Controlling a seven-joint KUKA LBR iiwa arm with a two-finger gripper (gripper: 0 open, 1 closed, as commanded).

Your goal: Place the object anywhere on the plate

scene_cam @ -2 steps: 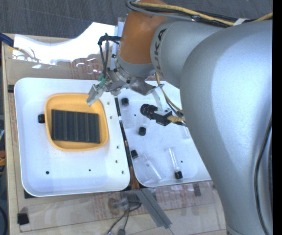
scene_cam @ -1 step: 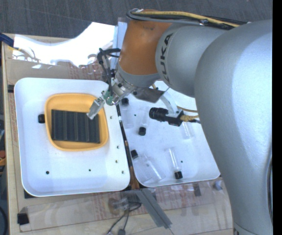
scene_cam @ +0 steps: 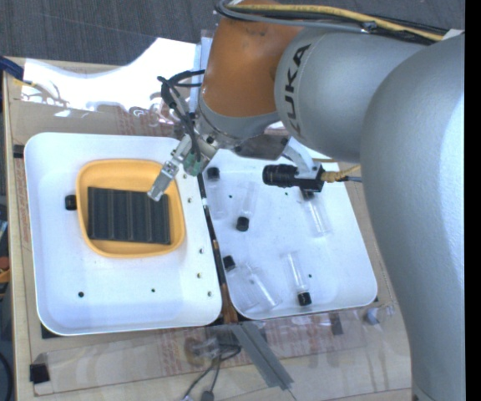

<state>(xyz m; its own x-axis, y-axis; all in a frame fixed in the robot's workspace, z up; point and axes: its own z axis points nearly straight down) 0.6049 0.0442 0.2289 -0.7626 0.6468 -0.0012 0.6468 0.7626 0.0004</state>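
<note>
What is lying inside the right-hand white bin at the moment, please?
Several clear vials with black caps lie scattered in the right bin. The arm covers its upper part, hiding anything there.

Both white bins (scene_cam: 115,307) look like smooth, slightly glossy plastic. The yellow plate (scene_cam: 107,178) seems matt plastic with a dark ribbed insert. The arm (scene_cam: 374,82) has satin grey metal and a shiny orange band (scene_cam: 240,65). The table (scene_cam: 140,357) looks wooden.

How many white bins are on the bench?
2. The left white bin holds the yellow plate. The right white bin sits right beside it, partly under the grey arm. The arm could be hiding more of the bench.
</note>
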